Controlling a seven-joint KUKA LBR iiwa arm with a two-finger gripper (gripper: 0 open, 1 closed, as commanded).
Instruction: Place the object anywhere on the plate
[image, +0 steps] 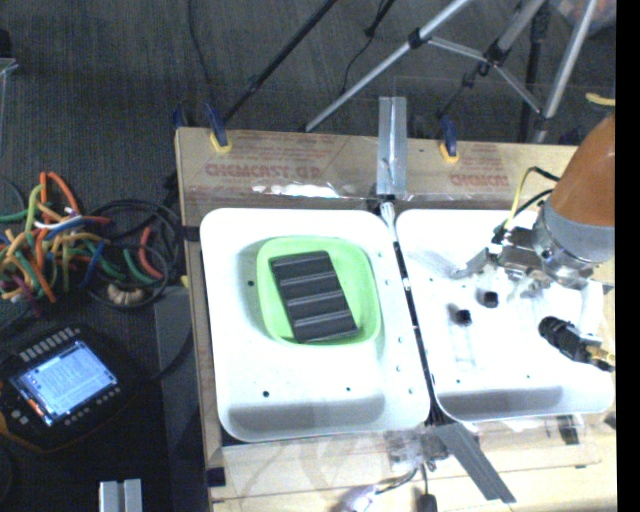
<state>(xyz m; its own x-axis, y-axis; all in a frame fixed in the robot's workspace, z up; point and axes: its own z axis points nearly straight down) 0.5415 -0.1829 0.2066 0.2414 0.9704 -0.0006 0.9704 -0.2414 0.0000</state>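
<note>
We see the left bin (300, 400) largely taken up by the green plate (268, 262), and the ridged dark block (314, 296) covers most of that plate, leaving only a narrow green margin around it. Bare white floor lies in front of the plate, toward the near wall. The raised rims where the two bins meet form a ridge between them. In the right bin (500, 385), the arm (585, 200) and gripper (475, 308) occupy the far right portion; the near left floor lies open to us.
</note>
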